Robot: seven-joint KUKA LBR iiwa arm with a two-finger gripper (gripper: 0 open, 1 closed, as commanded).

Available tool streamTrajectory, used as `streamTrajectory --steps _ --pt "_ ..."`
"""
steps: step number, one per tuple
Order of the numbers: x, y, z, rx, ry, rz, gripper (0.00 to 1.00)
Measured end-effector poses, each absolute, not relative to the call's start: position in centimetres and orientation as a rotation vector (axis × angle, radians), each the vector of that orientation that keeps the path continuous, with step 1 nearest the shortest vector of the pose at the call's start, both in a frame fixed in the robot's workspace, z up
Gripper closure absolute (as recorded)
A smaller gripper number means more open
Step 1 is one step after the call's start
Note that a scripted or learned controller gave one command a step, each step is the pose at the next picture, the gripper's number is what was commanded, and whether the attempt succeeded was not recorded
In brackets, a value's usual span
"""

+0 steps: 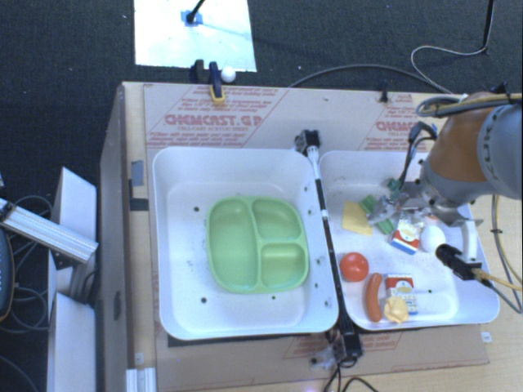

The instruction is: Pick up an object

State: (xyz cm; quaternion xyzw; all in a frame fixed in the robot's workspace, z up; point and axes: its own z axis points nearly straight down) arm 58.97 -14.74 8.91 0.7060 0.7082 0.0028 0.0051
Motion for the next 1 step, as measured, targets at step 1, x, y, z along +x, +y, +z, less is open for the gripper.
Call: streamTrajectory --steps 1 --pt "59.14 -14.93 10.15 2.206 2.214 0.011 1.00"
